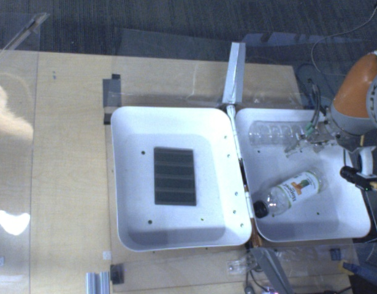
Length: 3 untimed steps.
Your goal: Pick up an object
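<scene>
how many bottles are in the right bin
2. A labelled bottle with a black cap lies on its side near the front; a clear bottle lies along the back wall. The arm may hide more.

Arm [360,97] apparently cropped at right edge

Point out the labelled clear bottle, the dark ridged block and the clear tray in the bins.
labelled clear bottle [292,192], camera view, on its label, mid-body.
dark ridged block [174,176], camera view, on its middle ridge.
clear tray [275,133], camera view, on its middle.
</scene>
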### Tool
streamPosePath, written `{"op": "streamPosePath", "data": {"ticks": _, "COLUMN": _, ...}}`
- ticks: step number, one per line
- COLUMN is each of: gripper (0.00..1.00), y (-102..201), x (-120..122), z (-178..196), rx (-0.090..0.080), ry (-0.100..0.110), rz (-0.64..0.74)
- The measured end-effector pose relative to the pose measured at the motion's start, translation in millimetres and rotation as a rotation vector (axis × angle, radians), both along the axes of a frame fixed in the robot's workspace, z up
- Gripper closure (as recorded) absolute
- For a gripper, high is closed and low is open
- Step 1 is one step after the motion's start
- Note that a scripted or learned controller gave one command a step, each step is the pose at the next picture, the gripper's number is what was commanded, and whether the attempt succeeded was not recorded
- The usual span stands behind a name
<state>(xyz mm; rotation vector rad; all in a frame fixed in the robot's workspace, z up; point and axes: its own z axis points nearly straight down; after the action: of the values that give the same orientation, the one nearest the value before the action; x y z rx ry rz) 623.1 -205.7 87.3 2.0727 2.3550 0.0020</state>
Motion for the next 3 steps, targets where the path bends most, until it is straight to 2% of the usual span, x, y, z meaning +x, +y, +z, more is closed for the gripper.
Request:
{"op": "streamPosePath", "data": {"ticks": 1, "gripper": 0.00, "y": -1, "x": -96, "z": 2, "rx": -0.001, "ry": -0.007, "rz": 0.069}}
{"op": "streamPosePath", "data": {"ticks": 2, "gripper": 0.00, "y": 1, "x": -130, "z": 3, "rx": -0.005, "ry": -0.013, "rz": 0.226}}
{"op": "streamPosePath", "data": {"ticks": 3, "gripper": 0.00, "y": 82, "x": -108, "z": 3, "rx": -0.001, "ry": -0.013, "rz": 0.258}}
